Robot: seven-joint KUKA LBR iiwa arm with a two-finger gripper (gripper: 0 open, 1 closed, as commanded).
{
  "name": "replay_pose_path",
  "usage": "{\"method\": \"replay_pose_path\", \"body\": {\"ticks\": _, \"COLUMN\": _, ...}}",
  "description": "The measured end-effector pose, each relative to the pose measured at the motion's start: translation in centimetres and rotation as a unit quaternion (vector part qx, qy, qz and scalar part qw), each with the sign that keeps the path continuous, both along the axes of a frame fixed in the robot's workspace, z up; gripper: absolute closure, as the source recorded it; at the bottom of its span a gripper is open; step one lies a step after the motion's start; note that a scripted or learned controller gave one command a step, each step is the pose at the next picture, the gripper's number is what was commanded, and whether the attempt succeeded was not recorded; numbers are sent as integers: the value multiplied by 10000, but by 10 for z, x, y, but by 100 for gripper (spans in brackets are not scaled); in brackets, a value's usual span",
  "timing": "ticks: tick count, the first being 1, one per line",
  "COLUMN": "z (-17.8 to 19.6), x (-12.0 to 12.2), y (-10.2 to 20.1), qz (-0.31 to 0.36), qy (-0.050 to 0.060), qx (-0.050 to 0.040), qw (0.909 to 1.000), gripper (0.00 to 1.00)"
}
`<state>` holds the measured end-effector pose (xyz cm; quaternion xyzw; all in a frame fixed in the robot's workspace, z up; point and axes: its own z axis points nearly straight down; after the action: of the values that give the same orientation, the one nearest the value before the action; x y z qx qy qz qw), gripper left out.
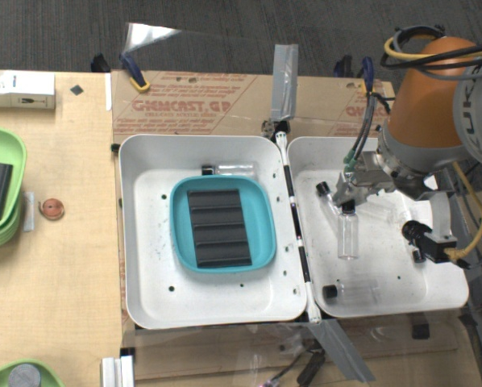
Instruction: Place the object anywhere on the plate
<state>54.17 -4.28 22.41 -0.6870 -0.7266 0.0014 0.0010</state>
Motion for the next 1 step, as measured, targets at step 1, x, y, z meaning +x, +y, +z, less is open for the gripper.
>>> {"method": "replay_pose_path", "body": {"ticks": 1, "z": -34, "x": -21, "y": 76, "qz": 159, "qy": 2, "qx": -4, "qw": 9999, "gripper": 100}}
